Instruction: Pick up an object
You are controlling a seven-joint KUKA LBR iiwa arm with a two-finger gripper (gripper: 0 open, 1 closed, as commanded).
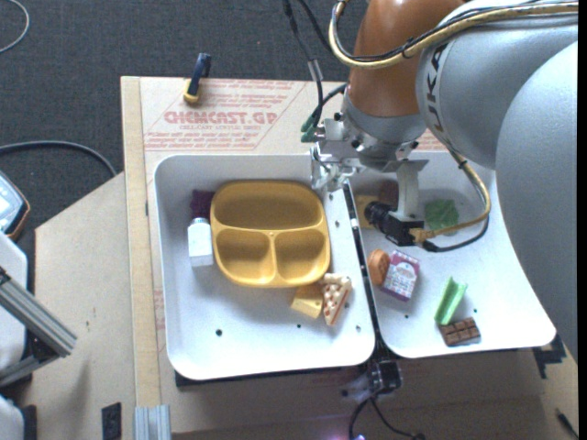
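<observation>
My gripper (pixel 328 176) hangs over the far end of the wall between the two bins, just above the yellow divided plate's (pixel 271 232) far right corner. Nothing is visibly held in it. In the left bin (pixel 174 273), a white bottle (pixel 200 243) and a small purple thing (pixel 202 200) lie to the left of the plate. A pizza slice (pixel 336 298) and a yellow wedge (pixel 306 306) lie at its near right. The right bin (pixel 514 273) holds a brown roll (pixel 379 265), a pink box (pixel 401 276), a green stick (pixel 449 301), a chocolate bar (pixel 459 332) and a green leafy piece (pixel 441 214).
The grey arm (pixel 514 81) covers the right bin's far right part. A yellow and blue tool (pixel 196 78) lies on the board behind the bins. Bare white floor shows at the near left of the left bin.
</observation>
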